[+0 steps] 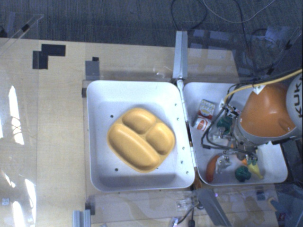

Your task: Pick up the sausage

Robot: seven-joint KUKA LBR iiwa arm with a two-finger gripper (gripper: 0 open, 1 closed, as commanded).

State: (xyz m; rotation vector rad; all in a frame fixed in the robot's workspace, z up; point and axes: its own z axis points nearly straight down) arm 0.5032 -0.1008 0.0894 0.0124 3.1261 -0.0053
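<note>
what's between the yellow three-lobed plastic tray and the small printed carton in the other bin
Between the yellow tray and carton run the two white bins' adjoining rims, no loose item, per the camera view.

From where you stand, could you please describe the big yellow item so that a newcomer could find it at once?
Of the two white bins side by side, take the left bin. The yellow three-lobed tray lies near its middle, alone on the white floor. It is far larger than the small cluttered items in the right bin, where the arm works, and it is a smooth, glossy yellow.
</note>
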